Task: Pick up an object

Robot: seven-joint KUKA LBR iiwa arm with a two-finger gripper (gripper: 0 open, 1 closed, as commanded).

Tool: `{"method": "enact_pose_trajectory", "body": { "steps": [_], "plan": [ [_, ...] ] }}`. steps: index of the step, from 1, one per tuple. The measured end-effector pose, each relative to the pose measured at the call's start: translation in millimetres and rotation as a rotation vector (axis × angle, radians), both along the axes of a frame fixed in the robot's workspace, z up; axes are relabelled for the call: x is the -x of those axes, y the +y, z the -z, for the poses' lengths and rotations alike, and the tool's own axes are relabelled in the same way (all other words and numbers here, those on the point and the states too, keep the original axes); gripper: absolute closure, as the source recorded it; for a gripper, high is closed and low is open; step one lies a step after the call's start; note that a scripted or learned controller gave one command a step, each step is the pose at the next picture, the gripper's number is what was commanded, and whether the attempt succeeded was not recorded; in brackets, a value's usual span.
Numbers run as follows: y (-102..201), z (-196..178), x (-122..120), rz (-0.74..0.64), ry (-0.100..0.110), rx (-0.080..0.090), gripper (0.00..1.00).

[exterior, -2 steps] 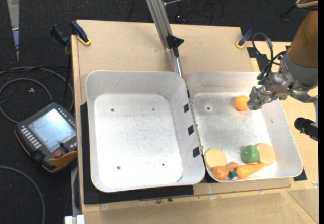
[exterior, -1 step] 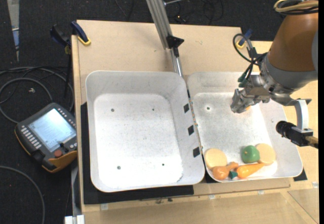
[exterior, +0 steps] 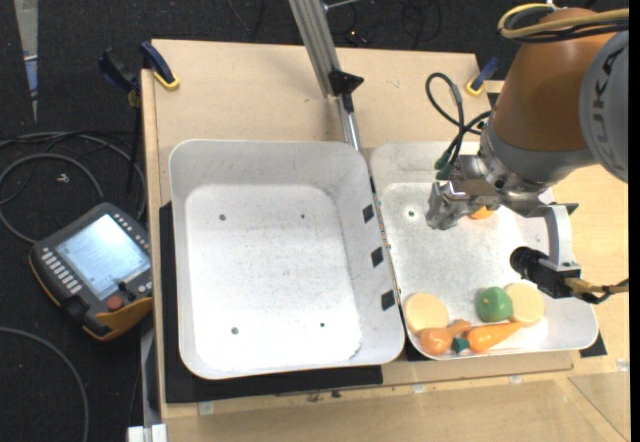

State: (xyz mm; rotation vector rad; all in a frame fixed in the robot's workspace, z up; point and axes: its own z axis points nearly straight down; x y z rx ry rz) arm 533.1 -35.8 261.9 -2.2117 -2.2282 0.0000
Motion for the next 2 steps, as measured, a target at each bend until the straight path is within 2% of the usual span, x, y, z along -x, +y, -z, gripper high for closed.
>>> {"method": "enact_pose_trajectory", "body": {
  "steps": [1,2],
  "plan": [
    [60,0,6,-0.001,0.0,-0.001,1.0],
    [107,7,19,-0.001,0.0,0.0,1.0]
  ]
}}
